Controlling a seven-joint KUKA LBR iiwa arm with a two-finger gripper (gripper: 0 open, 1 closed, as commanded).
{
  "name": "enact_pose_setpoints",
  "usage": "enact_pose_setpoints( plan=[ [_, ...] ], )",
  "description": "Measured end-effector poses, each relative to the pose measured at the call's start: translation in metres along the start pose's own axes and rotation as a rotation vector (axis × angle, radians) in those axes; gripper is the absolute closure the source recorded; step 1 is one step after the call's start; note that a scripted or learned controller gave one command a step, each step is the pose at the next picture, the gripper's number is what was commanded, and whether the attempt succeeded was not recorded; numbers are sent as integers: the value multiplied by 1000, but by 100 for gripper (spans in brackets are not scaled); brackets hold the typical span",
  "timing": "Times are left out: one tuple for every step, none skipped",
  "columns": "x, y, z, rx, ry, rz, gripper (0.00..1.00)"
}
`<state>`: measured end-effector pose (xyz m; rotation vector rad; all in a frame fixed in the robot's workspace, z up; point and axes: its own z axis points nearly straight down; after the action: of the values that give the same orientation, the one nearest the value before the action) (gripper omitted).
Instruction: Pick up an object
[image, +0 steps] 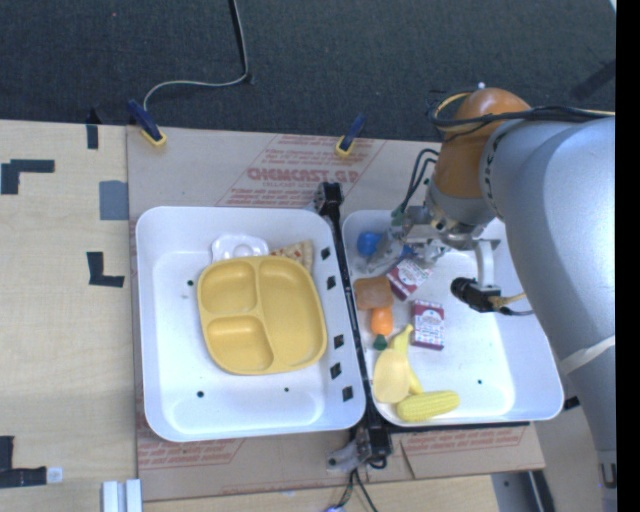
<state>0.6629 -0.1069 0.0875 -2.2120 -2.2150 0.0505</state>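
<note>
Clamps: two yellow-and-blue clamps (147, 125) (351, 137) are fixed at the cardboard sheet's (290, 172) far edge.
Cable: a black cable (238, 45) is routed beyond.

Two white bins (160, 330). One yellow divided plate (262, 312). One corn cob (428, 405), one banana (395, 368), one orange piece (382, 321), one blue piece (369, 243), and seemingly two small red cartons (428, 325).
</note>
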Motion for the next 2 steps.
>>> enact_pose_setpoints(
  plan=[
    [3,-1,-10,8,10,0,100],
    [13,1,-162,-32,14,0,100]
  ],
)
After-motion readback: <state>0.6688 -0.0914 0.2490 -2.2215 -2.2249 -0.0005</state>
